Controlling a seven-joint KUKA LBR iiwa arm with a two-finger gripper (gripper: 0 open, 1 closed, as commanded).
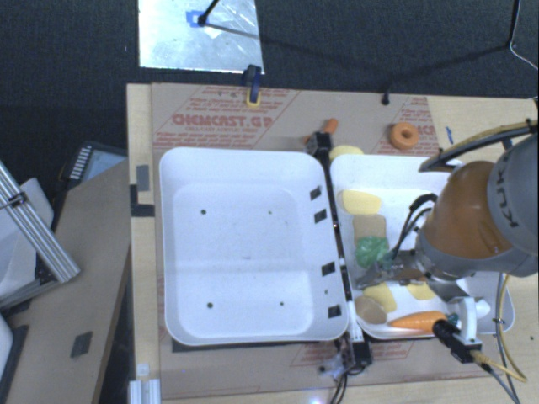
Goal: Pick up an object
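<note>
The bench (pixel 219 114) is covered by a brown sheet printed with red lettering. Two shallow white bins are set on it side by side — the left bin (pixel 244 247) at the frame's centre, the right bin (pixel 379 168) at the right. An orange ring (pixel 404 135) is seen on the bare sheet at upper right — just above the right bin.

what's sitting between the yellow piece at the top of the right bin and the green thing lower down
In the camera view, a tan block lies between the yellow piece and the green item.
</note>
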